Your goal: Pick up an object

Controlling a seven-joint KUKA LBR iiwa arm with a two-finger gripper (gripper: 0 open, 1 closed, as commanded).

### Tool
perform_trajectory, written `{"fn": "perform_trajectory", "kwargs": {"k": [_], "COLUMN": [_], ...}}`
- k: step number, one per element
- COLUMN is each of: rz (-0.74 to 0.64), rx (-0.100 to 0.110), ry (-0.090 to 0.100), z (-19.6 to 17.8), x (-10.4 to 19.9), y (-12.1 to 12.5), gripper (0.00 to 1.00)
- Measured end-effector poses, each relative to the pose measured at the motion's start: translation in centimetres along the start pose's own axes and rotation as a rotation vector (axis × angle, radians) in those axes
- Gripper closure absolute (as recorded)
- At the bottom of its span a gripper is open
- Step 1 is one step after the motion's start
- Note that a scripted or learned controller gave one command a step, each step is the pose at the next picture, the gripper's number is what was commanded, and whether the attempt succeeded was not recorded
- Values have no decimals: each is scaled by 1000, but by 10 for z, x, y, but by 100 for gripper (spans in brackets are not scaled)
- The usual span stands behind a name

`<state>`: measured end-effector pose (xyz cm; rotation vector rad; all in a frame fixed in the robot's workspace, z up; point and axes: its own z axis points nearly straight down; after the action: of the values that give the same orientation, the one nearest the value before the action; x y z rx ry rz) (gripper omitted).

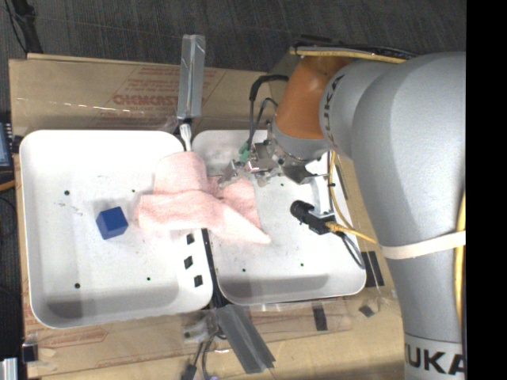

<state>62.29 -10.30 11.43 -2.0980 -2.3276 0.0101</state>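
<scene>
A slanted overhead view of a desk carrying two shallow white bins side by side. A large grey robot arm (396,157) with an orange band reaches in from the right, its wrist bent down over the far end of the right bin (285,267).

The gripper (242,167) sits low at the far edge of a crumpled pink cloth (198,200). It looks to be touching the fabric or just above it. Its tip is too small and cluttered to tell whether it is parted or closed, or whether it has caught any cloth.

The cloth lies draped across the shared wall between the bins, part in the left bin (79,279) and part in the right. None of it looks lifted. A small blue cube (112,222) rests on the floor of the left bin, just beside the cloth and well apart from the gripper.

The pick appears to be at the reaching or grasping stage. Securing an object and raising it clear are yet to come.
</scene>
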Motion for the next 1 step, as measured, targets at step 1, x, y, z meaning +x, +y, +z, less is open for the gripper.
{"fn": "perform_trajectory", "kwargs": {"k": [1], "rz": [-104], "rx": [-2], "ry": [0], "z": [25], "x": [2], "y": [-8], "gripper": [0]}}
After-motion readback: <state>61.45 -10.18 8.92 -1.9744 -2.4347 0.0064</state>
